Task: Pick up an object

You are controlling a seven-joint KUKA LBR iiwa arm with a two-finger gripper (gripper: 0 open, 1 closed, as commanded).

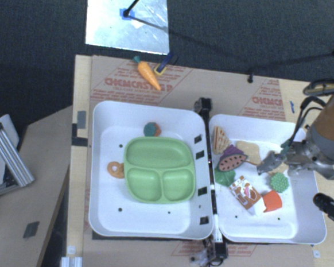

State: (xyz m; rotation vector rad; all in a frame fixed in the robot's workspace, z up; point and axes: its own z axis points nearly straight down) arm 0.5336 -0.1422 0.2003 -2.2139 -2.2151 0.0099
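**Toy food waits in right bin, gripper poised above it**

Toy food lies clustered in the right bin [303,230]: a purple slice [232,159], a tan wedge [220,139], a beige piece [250,150], a green leafy piece [225,176], a printed carton [244,192], an orange-red block [273,200] and a green round piece [279,182]. The gripper [270,162] hangs over this bin, just beside the beige piece and near the green round piece, with nothing visible between its fingers; whether they are spread or closed cannot be told. In the left bin [100,211] sits a green 3-compartment plate [158,169], with a small pretzel [116,170] beside it and a teal-and-orange ball [152,129] behind it. A toy carrot [148,75] lies on the bench [228,86] beyond the bins.
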